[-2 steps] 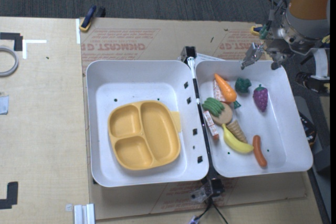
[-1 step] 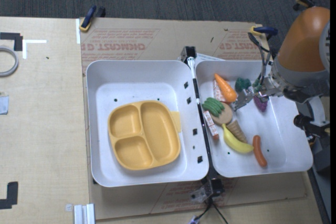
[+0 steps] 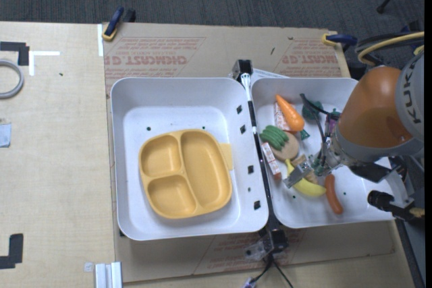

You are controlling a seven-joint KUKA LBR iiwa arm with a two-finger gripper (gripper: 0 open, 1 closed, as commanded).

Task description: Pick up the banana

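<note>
Claw sits low in the right bin, metal tip right at the upper-left end of the banana, touching it or as good as. Can't tell how far the claw is spread: the orange-banded wrist covers most of it from this angle, and nothing is visibly pinched in it

Banana lies flat on the bin floor, lower-middle of the right bin, yellow, partly under the claw. Crowded spot:
- red sausage-shaped piece just beside its right end
- round tan item and green ridged piece just above it
- red-and-white packet along the left wall
- carrot further up, well apart

Left bin has the yellow divided plate, not involved

Step, as I read it: descent/approach to grasp, lift not done, banana on the floor of the bin

Next move calls for: claw straddling the banana's narrow width rather than sitting on its tip, closing squarely, then a straight vertical lift. Risk is an end grab that lets the curved body pivot out, or the red piece getting dragged along since it sits so close
</note>
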